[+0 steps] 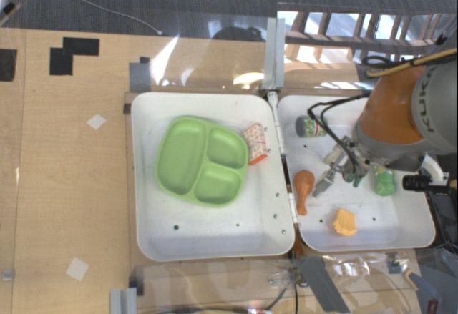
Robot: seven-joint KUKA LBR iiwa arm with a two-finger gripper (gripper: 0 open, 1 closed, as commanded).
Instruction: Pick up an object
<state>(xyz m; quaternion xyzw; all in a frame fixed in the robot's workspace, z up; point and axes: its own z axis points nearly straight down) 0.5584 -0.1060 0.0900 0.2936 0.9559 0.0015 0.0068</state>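
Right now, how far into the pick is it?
Done: the arm has reached into the right bin, and the gripper is low among the items. In hand: nothing shows between its fingers; it sits beside the drumstick. Left: grasp and lift. The drumstick, yellow piece, green toy and can all lie in the bin.

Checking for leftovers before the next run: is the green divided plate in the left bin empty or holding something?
Empty. All three compartments of the green plate show bare green; the small red-and-white packet lies beside its right edge, on the left bin floor.
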